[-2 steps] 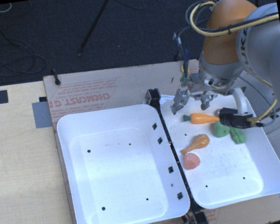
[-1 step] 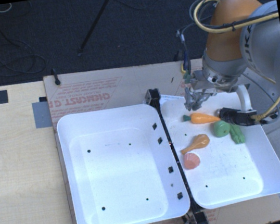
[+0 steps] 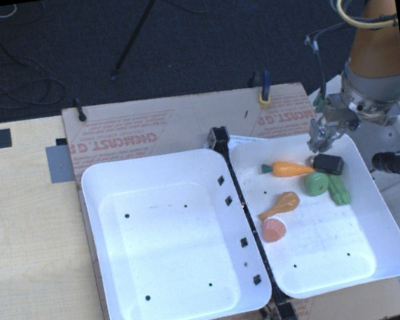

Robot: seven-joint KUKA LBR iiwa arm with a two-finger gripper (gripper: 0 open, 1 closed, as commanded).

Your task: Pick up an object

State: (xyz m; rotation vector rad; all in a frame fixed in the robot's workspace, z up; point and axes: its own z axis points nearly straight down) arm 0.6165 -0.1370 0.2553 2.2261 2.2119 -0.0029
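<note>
A: Start at the left. What is in the left bin?

B: White floor with a few small dark dots, as far as I can see. The things to pick are all in the right bin, gathered in its far half.

A: Name them, left to right.

B: Nearest the divider, a pink disc-shaped toy, with an orange drumstick-shaped toy touching it just behind. Further back, a toy carrot lying on its side, green end toward the divider. Then a green round toy, a small black block near the far right edge, and a green elongated toy beside the round one.

A: And the gripper?

B: The gripper hangs over the far right corner of the right bin, just behind the black block. I cannot tell how its jaws stand; it is too small and cluttered.

A: So how far along?

B: I'd judge early. Every object lies on the bin floor, nothing lifted. Choosing, descending, closing and raising are all left.
</note>
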